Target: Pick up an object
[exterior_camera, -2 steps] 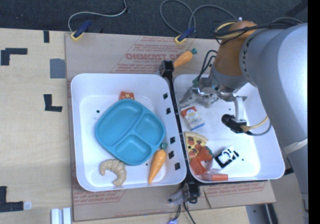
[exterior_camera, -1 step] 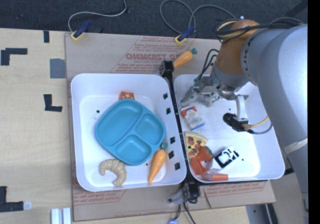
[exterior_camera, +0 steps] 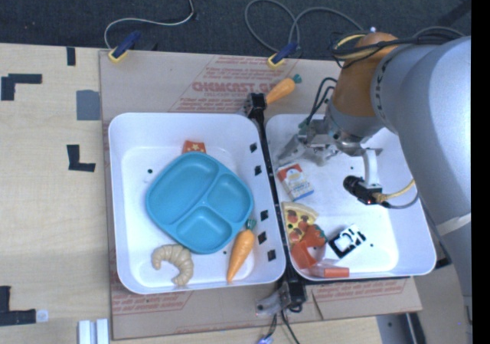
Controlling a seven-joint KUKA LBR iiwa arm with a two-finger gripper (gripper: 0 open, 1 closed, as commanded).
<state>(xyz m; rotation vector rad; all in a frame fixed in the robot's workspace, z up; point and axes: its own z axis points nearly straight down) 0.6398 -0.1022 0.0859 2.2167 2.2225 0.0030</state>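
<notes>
The gripper [exterior_camera: 295,147] hangs spread and empty at the right bin's [exterior_camera: 413,216] far-left corner, so looks like the reach stage, needs to drop onto the small carton [exterior_camera: 295,181] just beside it.

Arm [exterior_camera: 429,105] comes in from the right, grey links bulky along that edge, orange band [exterior_camera: 360,82] just above the wrist. Wrist is angled down and left, putting the gripper [exterior_camera: 295,147] low at the upper-left part of the right-hand side of the workspace. Fingers [exterior_camera: 287,152] point left and look slightly spread, nothing visible between them.
</notes>
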